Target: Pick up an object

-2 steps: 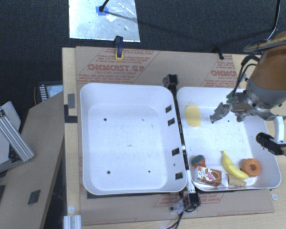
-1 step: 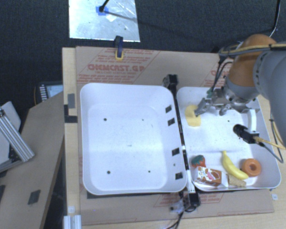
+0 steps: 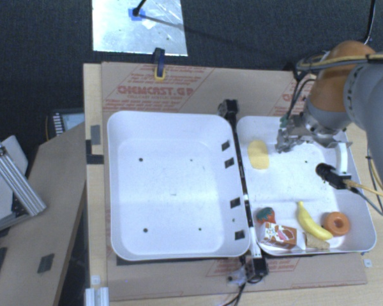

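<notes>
Your claw (image 3: 286, 139) hangs over the right bin's (image 3: 287, 171) far end, just beside the yellow block (image 3: 259, 154); can't tell its state. Banana (image 3: 311, 221), orange ring (image 3: 336, 223), red-white packet (image 3: 279, 234) sit w/ each other at the near edge. Left bin (image 3: 172, 183) alongside.

The brown board (image 3: 179, 85) under the bins has red letters that look like "CHEMCAST GP"
</notes>
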Available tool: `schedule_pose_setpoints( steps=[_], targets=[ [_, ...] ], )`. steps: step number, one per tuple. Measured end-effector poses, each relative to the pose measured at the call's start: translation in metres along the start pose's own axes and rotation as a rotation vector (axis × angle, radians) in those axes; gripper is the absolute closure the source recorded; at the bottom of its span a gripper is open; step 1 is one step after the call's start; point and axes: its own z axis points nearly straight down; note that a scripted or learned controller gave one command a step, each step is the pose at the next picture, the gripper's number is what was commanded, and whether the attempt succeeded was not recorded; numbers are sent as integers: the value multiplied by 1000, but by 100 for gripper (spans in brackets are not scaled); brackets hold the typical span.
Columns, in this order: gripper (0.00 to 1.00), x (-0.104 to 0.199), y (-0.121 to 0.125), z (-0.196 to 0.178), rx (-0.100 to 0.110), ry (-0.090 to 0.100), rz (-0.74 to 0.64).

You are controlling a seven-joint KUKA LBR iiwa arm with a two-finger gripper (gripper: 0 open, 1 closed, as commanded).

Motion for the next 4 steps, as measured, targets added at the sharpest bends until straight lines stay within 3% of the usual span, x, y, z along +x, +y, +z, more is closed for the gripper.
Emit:
schedule_pose_setpoints(
  steps=[1, 2, 3, 4],
  targets=[
    [100, 40, -30, 28, 7, 2, 0],
    [100, 123, -35, -80, -4, 4, -6],
    [100, 144, -84, -73, 9, 3, -1],
    [100, 190, -58, -178, -7, 4, -4]
  ],
)
